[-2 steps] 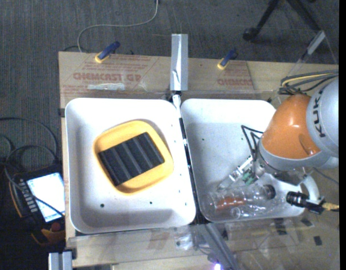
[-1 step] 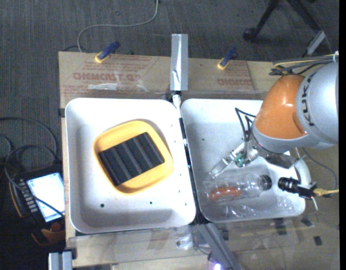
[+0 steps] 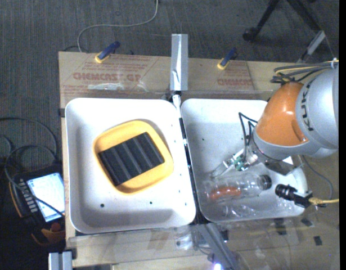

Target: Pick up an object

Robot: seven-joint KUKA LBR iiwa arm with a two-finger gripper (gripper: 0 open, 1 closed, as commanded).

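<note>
Hand [image 3: 240, 162] low in right bin [image 3: 218, 117]; clear bottle [image 3: 240, 187] just beside it at 6 o'clock, long axis 3-to-9. Grip state: cannot tell.

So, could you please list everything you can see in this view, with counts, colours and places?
Bins: two, white, side by side on the bench.
Tray-like object: one, yellow with a black ribbed centre, in the left bin.
Clear plastic bottle: one, transparent with an orange patch, lying in the right bin.
Clamps: two, blue and yellow, at the bench's far edge.
Tablet: one, lit screen, on the floor at left.
Arm: one, grey and orange, above the right bin.
</note>
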